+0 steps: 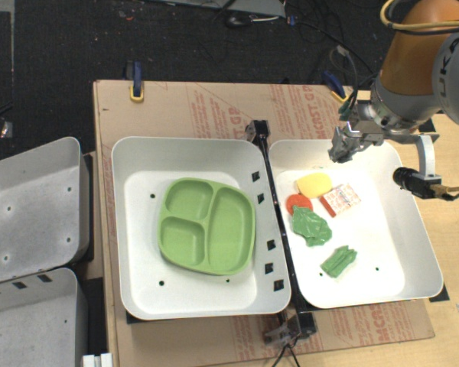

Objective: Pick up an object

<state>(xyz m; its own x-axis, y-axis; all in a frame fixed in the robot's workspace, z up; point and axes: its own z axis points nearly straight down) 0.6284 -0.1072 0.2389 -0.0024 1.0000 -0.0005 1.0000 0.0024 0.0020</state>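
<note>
My gripper (343, 153) hangs over the right bin's (413, 266) far edge, its opening impossible to judge, while the yellow block (315, 183), red piece (297, 202) and carton (341, 199) crowd together, risking a nudged, missed grasp.

1 fixed camera, high above the bench, looking down at a slant.
It stands far enough back to take in both bins, the left bin (130, 205) and the right bin (413, 243), with dark floor beyond; the arm (421, 52) enters from the right.
</note>
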